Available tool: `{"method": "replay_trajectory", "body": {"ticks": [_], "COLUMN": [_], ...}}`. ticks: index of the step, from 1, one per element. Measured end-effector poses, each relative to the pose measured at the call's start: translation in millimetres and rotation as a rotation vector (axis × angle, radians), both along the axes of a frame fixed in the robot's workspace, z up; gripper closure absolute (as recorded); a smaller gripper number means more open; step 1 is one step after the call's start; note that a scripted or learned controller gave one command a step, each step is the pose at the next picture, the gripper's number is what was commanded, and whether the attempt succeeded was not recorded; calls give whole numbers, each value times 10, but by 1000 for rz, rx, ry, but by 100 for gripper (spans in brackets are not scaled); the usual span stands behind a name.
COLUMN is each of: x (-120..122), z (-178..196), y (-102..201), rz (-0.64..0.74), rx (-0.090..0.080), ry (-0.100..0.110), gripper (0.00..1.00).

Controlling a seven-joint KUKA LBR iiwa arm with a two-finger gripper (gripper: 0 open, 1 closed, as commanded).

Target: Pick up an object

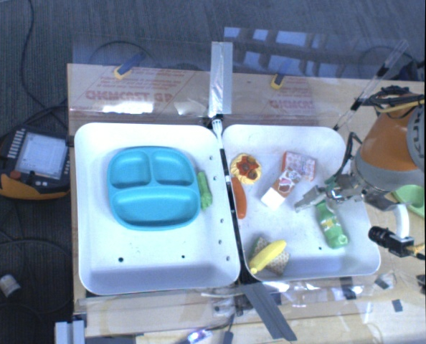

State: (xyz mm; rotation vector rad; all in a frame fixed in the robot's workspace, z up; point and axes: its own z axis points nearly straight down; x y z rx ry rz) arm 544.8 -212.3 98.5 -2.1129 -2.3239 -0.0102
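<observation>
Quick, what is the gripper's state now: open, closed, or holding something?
Gripper: over the right bin, just above the green bottle; whether it is open, closed or holding anything cannot be told.

Red lettering is seen on the clear sheet (138, 92) taped over the surface behind the left bin, and a fainter red line is seen on the matching sheet (292, 100) behind the right bin; both are printed in reverse or blurred by glare, and no word can be made out. A red and white packet (296, 170) in the right bin is marked with print, but it is too small to be read. A label is carried by the green bottle (332, 228), likewise illegible. The lit screen of the handheld pendant (37, 156) on the floor is washed out.
</observation>
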Motion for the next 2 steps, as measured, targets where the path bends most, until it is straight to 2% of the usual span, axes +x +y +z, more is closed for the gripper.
{"method": "replay_trajectory", "body": {"ticks": [1, 2], "x": [-8, 315], "z": [73, 1263], "y": [-3, 616], "rz": [0, -70], "rx": [-2, -7], "ry": [2, 5], "gripper": [100, 100]}}
